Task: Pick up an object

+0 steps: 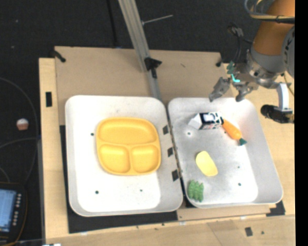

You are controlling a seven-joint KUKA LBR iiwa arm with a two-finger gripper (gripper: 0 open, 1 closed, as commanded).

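In the right bin (256, 181) lie an orange carrot (232, 130), a small black-and-white packet (207, 120), a pale yellow oval piece (206, 163) and a green broccoli floret (195, 189). My gripper (230, 91) hangs above the bin's far edge, open, its two fingers spread apart with nothing between them. It is up and slightly right of the packet, clear of every object.
The left bin (82, 188) holds a yellow three-compartment tray (127, 145). A slanted metal post (135, 29) rises behind the gap between the bins. Black clips sit along the divide between the bins.
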